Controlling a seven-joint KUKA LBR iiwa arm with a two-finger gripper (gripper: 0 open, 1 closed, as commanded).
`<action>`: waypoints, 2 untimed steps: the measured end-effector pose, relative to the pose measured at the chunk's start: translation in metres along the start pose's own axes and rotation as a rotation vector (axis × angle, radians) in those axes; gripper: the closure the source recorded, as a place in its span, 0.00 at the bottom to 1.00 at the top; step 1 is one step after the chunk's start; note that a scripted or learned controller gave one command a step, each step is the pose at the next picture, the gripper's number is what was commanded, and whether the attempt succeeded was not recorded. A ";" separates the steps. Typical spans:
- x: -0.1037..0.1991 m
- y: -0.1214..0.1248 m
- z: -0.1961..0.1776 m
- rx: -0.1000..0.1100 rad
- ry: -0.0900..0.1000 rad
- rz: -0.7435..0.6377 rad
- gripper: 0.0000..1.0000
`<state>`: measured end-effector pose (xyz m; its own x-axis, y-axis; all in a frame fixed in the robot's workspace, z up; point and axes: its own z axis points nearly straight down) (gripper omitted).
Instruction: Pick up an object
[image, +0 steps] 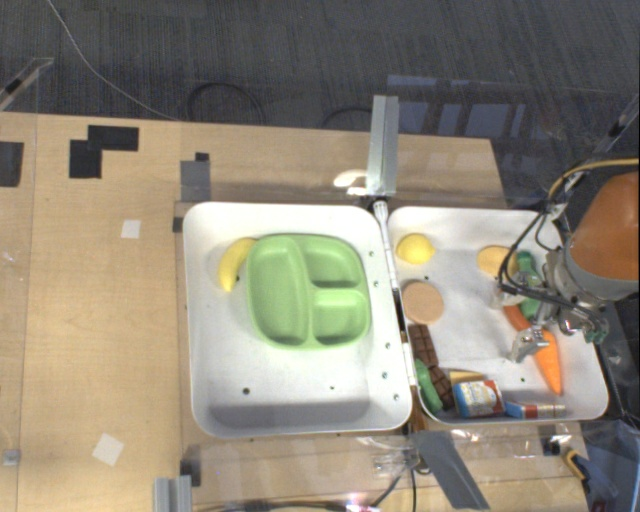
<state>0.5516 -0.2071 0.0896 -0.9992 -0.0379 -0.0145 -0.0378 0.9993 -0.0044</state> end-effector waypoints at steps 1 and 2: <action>0.039 0.003 -0.001 0.000 -0.002 0.089 0.00; 0.058 0.004 -0.002 0.001 -0.006 0.130 0.00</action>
<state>0.4935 -0.2056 0.0905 -0.9956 0.0918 -0.0208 0.0919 0.9958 -0.0030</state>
